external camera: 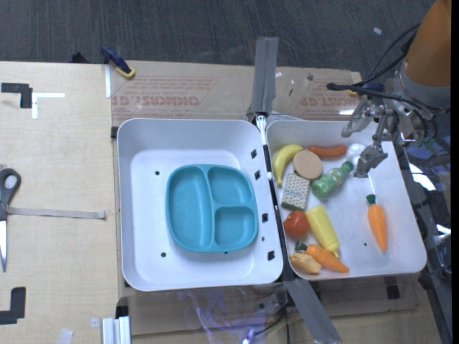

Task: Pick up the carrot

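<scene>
From the overhead camera I see the gripper (371, 140) hovering at upper right, fingers apparently spread, pinching nothing. The carrot (377, 222) lies just below, alone. I'd drop straight down and close across its middle.

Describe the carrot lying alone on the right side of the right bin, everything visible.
The carrot is a small toy-looking piece, seemingly plastic, with a smooth orange tapered body and a short green top. It lies flat on the floor of the right bin, green end toward the far side, tip toward the near rim. Nothing touches it: it sits apart from the other toy food, close to the bin's right wall. The claw hangs farther back, above the bin's far end.
</scene>
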